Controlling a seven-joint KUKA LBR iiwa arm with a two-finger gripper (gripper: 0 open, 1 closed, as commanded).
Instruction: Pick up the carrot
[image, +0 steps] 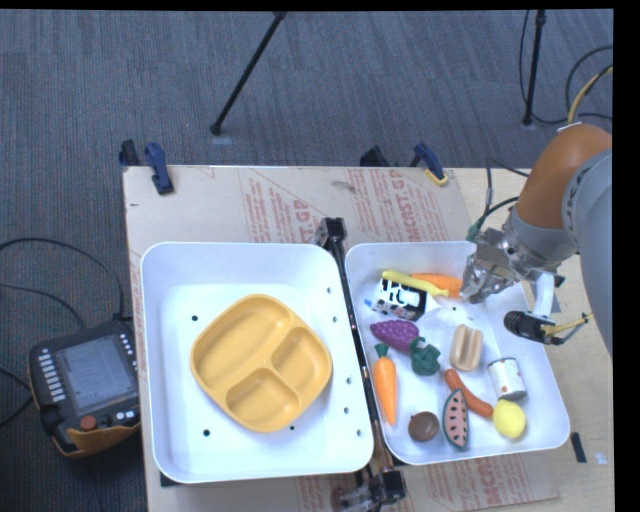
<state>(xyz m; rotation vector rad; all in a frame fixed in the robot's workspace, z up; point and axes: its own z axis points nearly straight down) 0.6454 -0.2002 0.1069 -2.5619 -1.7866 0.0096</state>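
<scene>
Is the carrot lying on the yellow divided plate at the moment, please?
No, the carrot lies in the right bin, while the yellow plate sits in the left bin.

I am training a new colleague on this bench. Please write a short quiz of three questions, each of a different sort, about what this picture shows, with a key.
1. True or false: the carrot lies in the right bin.
2. Which thing lies in the left bin? A) the grapes B) the yellow divided plate C) the lemon
3. Fill in: the claw is at the ____ edge of the right bin, near the banana.

Key: 1 true; 2 B; 3 far (upper).
</scene>
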